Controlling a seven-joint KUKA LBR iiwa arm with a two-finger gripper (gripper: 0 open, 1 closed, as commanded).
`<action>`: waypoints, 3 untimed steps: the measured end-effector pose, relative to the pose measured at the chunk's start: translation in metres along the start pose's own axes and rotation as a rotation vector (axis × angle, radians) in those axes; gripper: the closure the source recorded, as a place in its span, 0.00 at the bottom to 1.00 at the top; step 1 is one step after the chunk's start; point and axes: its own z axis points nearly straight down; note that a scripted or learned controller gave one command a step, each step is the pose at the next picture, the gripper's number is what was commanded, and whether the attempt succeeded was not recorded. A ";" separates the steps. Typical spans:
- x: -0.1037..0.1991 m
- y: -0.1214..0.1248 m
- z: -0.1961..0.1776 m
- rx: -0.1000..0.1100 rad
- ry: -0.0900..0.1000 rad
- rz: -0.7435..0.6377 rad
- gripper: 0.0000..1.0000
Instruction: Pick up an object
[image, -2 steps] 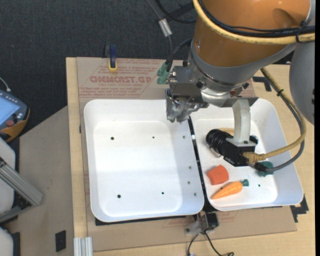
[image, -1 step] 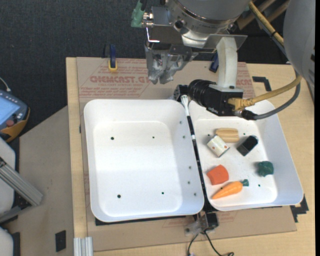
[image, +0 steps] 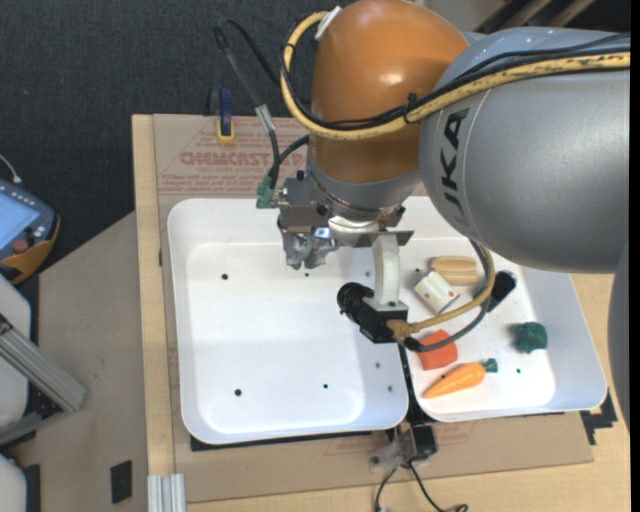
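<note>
We are looking down on the grey arm (image: 540, 140) with its orange band (image: 375, 85), which is reaching in over the two white bins, and its gripper (image: 306, 250) is hanging above the far part of the left bin (image: 270, 400). The objects are all lying in the right bin (image: 575, 385), on the far side of the dividing rims from the gripper: a carrot (image: 455, 379) nearest the front rim, a red block (image: 437, 351) just behind it, a green piece (image: 530, 336) toward the outer side, and a white block (image: 434, 290) and a tan piece (image: 455, 269) farther back.
</note>
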 end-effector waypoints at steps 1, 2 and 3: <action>-0.003 -0.052 0.000 -0.011 0.007 -0.006 1.00; -0.074 -0.048 0.066 -0.008 0.004 0.004 1.00; -0.154 -0.047 0.068 -0.014 0.006 0.005 1.00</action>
